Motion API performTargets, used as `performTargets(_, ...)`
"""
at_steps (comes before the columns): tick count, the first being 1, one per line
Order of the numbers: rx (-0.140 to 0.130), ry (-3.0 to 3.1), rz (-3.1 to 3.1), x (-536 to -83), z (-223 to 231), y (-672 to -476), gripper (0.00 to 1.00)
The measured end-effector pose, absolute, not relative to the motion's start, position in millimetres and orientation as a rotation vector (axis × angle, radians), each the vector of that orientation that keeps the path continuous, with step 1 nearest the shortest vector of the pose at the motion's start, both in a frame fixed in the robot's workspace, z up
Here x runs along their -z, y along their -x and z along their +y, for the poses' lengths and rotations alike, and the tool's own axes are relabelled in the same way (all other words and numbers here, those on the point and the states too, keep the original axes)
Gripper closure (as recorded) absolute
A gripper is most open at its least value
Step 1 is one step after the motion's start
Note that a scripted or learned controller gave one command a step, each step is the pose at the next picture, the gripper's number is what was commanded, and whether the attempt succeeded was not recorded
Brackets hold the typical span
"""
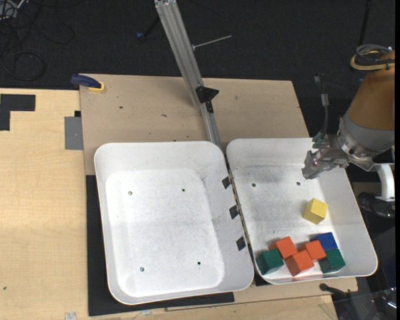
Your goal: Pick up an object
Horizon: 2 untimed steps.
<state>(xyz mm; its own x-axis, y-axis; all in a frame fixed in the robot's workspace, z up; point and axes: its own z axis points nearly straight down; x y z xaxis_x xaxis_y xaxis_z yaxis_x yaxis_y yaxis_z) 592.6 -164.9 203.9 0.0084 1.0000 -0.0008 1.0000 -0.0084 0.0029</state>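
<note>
In the right bin (280, 169) a yellow cube (315, 210) lies alone near the middle right. At the bin's near end sits a cluster of blocks: three orange ones (299, 253), a blue one (327, 241) and two green ones (271, 261). My gripper (311, 167) hangs over the bin's far right part, above and just left of the yellow cube, with nothing seen in it. The grey arm with its orange band (373, 105) comes in from the right.
The left bin (113, 172) lies beside the right one, with black clips (234, 211) along their shared edge. A slanted aluminium rail (187, 59) rises behind the bins. A blue and yellow clamp (88, 82) sits at the bench's far left corner.
</note>
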Motion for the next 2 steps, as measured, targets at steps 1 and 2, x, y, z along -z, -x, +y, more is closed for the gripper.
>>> performTargets(1, 0.000, -2.229, 2.215, -211.6, -165.9, -592.7, 1.00)
performTargets(2, -0.002, -2.217, 2.229, -221.9, -113.4, -612.0, 1.00)
